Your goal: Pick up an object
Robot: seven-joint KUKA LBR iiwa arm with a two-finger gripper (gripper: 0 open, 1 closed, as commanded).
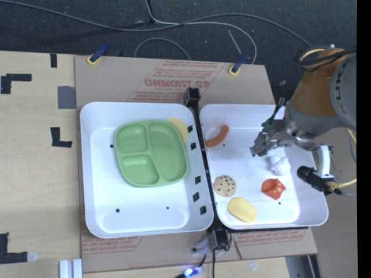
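Cardboard lies under 2 white bins. Right bin has bare floor mid-left; it holds a sausage, cookie, lemon, red piece and white lump. Left bin holds a green tray (3 compartments). Gripper hangs beside the lump; its opening can't be made out.

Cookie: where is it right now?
The cookie lies in the right bin, near its left wall, just above the yellow piece and left of the red piece.
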